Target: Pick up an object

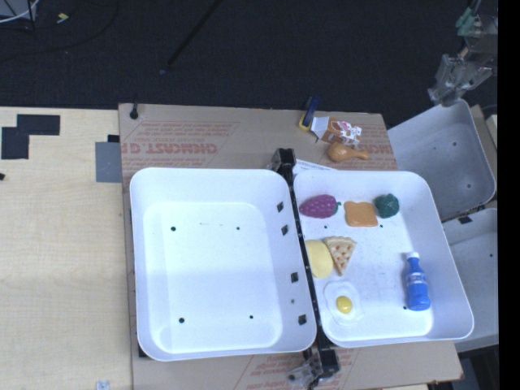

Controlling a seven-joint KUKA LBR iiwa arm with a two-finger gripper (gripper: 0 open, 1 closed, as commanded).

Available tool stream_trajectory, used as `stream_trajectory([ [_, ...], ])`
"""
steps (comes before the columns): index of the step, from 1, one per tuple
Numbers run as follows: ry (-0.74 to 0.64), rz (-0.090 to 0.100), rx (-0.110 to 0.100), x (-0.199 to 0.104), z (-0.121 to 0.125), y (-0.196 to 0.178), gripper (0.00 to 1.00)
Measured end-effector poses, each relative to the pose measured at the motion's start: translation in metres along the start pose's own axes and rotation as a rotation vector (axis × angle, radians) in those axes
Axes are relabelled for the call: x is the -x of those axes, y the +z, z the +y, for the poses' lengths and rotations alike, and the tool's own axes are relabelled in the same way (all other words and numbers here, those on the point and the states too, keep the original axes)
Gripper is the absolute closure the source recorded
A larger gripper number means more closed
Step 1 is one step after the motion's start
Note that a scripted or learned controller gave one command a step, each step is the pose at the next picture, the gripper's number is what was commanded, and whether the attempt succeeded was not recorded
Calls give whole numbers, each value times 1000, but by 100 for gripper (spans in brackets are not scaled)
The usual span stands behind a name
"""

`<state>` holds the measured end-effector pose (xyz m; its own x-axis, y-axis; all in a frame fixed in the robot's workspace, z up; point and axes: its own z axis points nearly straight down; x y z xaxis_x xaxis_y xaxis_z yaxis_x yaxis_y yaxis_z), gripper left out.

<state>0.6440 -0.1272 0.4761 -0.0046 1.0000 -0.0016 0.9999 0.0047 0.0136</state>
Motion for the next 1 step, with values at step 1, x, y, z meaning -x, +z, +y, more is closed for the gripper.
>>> stream_trajectory([
  [1,2,2,-8,-24,-32,-68,100],
])
